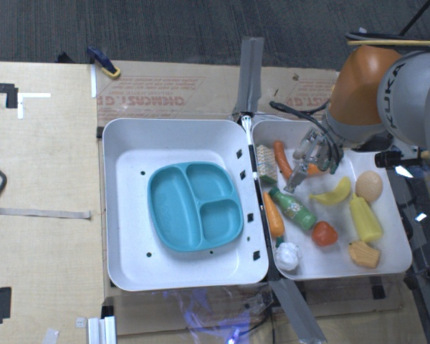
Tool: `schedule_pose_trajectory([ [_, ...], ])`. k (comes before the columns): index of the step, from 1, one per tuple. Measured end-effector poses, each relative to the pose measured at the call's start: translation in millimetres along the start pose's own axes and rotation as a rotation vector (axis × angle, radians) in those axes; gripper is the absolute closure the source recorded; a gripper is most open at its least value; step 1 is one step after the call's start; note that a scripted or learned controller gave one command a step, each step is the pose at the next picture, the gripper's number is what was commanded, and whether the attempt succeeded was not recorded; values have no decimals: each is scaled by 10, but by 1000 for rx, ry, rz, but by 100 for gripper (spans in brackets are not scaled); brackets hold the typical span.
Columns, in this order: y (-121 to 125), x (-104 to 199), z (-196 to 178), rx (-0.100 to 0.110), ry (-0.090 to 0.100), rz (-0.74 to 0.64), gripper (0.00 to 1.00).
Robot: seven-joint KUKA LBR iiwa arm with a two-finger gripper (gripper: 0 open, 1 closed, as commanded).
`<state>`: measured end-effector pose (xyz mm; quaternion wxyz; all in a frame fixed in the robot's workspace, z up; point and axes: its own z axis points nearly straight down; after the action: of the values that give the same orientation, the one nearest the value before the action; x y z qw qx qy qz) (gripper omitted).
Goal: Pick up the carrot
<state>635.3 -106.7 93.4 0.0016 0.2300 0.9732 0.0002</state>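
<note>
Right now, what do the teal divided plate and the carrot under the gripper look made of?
Teal divided plate: probably moulded plastic, smooth, uniform colour, soft sheen. Carrot: likely toy plastic, even orange; surface too small to judge. Gripper hovers beside it.

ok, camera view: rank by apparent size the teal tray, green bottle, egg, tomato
1. teal tray, by far the largest.
2. green bottle, long and slim.
3. egg and tomato look about alike; I won't rank them. All three small items lie in the right bin.
</note>
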Motion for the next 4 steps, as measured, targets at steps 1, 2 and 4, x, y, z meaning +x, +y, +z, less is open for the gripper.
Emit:
schedule_pose_trajectory([
  [1, -630, 165, -6, 0, -1, 18, 0],
  [2, -960, -484, -17, -3, -4, 74, 0],
  [4, -1052, -328, -13, -7, -1, 220, 0],
])
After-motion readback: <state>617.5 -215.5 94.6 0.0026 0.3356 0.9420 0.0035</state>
